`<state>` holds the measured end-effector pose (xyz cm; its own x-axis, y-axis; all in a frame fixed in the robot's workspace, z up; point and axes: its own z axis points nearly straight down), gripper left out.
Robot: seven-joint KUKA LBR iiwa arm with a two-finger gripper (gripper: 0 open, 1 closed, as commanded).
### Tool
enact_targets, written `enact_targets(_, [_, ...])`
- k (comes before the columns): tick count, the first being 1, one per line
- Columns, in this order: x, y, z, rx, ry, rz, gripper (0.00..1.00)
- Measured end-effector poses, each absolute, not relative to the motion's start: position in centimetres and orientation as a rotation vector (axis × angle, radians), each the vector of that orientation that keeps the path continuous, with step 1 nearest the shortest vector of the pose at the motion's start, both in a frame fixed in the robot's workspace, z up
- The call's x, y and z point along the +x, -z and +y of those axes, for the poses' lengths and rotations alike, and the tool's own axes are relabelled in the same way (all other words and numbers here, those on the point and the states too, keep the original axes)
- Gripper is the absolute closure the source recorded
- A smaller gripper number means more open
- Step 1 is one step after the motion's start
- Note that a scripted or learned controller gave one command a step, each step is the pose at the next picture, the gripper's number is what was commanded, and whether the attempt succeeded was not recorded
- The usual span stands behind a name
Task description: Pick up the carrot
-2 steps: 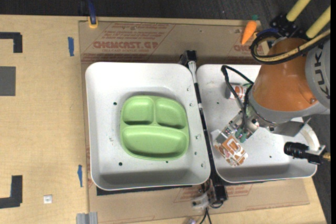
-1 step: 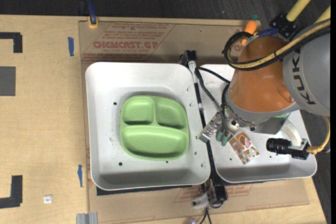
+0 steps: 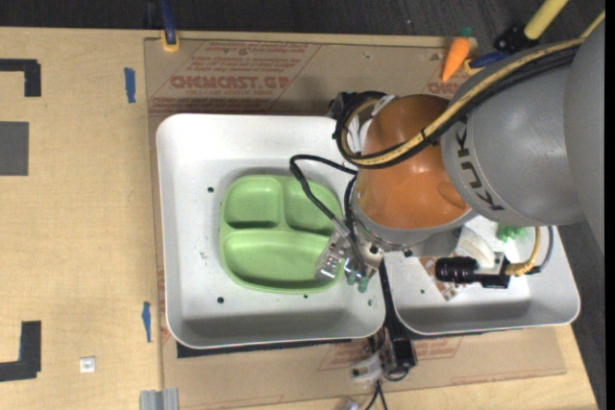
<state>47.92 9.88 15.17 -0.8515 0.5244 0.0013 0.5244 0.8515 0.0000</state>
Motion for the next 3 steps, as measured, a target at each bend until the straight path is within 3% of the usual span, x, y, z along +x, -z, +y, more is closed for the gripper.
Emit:
enact_targets(1, [48.0, -18.9, 5.1, -0.666, 0.002, -3.074, 1.0])
enact_targets(2, [48.0, -18.5, 1.7, -0.35, 0.001, -3.124, 1.0])
enact_targets(3, [48.0, -18.5, 5.4, 0.05, 0.002, -3.144, 1.0])
